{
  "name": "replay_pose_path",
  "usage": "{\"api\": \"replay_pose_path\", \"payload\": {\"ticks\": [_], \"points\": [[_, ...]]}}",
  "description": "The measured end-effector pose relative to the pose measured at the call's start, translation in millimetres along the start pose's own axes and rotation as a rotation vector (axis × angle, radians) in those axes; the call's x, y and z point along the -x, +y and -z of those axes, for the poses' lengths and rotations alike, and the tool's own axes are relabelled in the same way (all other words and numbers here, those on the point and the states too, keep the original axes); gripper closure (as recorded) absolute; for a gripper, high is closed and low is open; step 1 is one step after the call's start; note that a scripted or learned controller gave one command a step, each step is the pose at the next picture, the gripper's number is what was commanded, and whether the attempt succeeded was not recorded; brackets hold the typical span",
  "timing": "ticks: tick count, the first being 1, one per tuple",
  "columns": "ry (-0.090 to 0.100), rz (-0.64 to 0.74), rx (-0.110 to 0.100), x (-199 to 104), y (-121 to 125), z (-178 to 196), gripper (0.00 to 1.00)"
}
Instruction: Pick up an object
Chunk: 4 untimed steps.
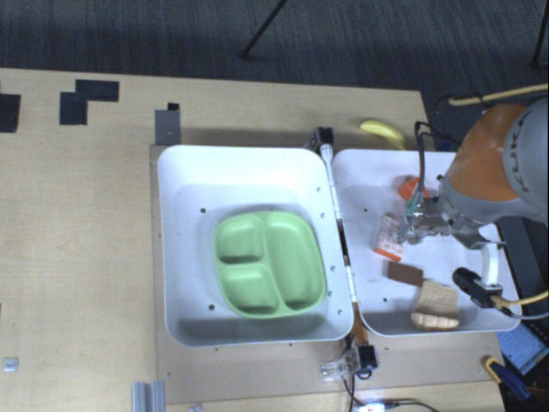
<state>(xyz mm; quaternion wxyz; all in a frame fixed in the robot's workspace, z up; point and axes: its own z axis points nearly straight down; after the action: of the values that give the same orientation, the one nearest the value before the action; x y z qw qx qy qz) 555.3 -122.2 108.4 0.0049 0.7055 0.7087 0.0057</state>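
Gripper (415, 224) is down in the right white plastic bin (364, 178), right over a clear crinkly packet with orange print (389, 239), though I can't tell its state, so nothing looks lifted yet.

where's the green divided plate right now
The green divided plate lies in the middle of the left bin in the camera view, across the divider from the right bin, where the arm is working.
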Motion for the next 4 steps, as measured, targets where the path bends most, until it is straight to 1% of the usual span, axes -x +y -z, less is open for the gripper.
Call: {"api": "replay_pose_path", "payload": {"ticks": [1,2,3,4], "points": [[-0.009,-0.001,0.003,69.2,44.2,-17.7,1.00],[-0.004,0.003,-0.007,83.7,116.0,73.4,1.00],[0.001,0.004,-0.010,-42.6,116.5,113.9,1.00],[-0.001,0.002,-0.011,-40.3,115.9,113.5,0.00]]}}
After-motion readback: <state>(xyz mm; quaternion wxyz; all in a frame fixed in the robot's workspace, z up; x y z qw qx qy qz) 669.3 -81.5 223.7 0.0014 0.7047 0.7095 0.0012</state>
